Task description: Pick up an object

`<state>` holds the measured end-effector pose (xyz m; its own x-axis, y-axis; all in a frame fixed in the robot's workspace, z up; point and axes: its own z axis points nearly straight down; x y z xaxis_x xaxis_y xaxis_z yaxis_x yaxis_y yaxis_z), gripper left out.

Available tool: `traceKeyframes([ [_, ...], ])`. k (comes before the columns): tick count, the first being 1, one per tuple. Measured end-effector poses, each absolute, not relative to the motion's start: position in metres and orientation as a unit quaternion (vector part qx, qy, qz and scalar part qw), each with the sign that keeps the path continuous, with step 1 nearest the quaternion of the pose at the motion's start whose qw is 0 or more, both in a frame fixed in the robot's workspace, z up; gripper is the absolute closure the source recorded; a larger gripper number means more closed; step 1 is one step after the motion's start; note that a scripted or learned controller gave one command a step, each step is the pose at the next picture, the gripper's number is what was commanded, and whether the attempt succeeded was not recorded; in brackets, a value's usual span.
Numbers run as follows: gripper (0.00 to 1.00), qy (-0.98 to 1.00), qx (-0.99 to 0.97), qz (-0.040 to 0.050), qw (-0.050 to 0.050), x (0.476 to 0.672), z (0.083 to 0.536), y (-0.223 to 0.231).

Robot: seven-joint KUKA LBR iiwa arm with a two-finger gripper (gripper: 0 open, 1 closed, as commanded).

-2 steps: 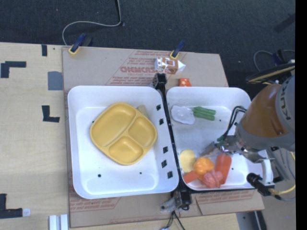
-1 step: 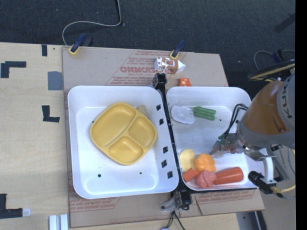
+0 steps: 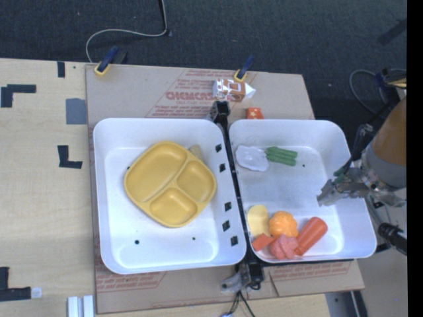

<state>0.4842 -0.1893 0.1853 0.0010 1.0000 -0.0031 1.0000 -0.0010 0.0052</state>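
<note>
Toy food cluster (image 3: 285, 234) crowds right bin's (image 3: 334, 132) near corner. Gripper (image 3: 328, 195) just inside right wall, finger state unreadable. Risk: nudging neighbours, grabbing nothing.

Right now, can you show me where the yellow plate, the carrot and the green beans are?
Yellow divided plate (image 3: 170, 183), camera view, on the ridge between its compartments.
Carrot (image 3: 312, 234), camera view, on the middle of its orange body.
Green beans (image 3: 281, 156), camera view, on the middle of the bunch.
</note>
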Motion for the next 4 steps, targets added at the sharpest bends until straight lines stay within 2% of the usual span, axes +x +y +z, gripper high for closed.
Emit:
traceKeyframes([
  [1, 1.00, 0.708, 0.706, 0.0001, 0.002, 0.492, 0.082, -0.112],
  [2, 1.00, 0.706, 0.708, 0.0012, 0.006, 0.486, 0.087, -0.099],
  [3, 1.00, 0.709, 0.705, 0.0027, 0.002, 0.485, 0.190, -0.068],
  [4, 1.00, 0.710, 0.704, -0.0003, -0.002, 0.483, 0.184, -0.002],
])
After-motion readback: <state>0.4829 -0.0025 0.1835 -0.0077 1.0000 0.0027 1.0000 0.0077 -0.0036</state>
